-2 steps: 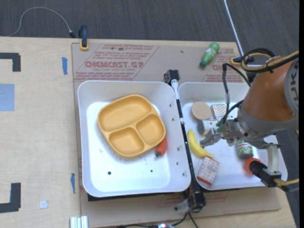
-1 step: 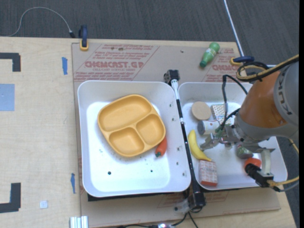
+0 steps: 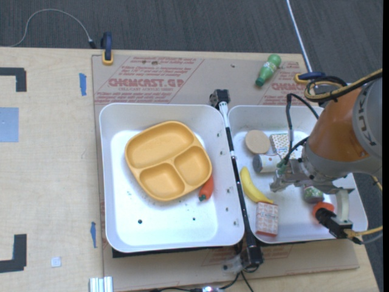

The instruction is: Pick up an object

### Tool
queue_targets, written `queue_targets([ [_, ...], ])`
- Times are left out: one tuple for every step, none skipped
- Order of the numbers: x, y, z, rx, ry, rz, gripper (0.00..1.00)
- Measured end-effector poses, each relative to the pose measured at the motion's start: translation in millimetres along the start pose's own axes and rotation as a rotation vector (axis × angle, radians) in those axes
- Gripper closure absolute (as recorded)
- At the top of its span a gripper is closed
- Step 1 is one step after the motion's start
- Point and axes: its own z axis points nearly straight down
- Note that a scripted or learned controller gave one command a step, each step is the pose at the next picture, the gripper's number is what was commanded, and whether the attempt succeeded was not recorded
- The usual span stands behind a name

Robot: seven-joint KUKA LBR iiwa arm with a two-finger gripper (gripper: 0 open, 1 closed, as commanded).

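My gripper (image 3: 283, 176) hangs low in the right bin (image 3: 358, 221), just right of a yellow banana (image 3: 252, 187) and below a small grey can (image 3: 265, 163). A tan round disc (image 3: 257, 142) and a checkered packet (image 3: 280, 142) lie toward the bin's back. Near the front wall stands a pink snack box (image 3: 267, 218). A red-orange item (image 3: 323, 210) and a greenish lump (image 3: 313, 193) lie under the arm's wrist, partly hidden by it.
The left bin (image 3: 115, 163) holds a yellow divided plate (image 3: 168, 160) with a small orange carrot (image 3: 206, 189) at its right edge. A green bottle (image 3: 268, 69) lies on the cardboard behind the bins. Cables loop by the arm (image 3: 340, 135).
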Motion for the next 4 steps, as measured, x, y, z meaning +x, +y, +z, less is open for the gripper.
queue_targets([
  [64, -28, -77, 0.001, 0.002, -0.003, 1.00],
  [19, -29, -77, 0.000, 0.000, 0.000, 1.00],
  [98, 31, -82, 0.002, 0.002, -0.004, 1.00],
  [97, 31, -82, 0.002, 0.001, -0.003, 0.00],
])
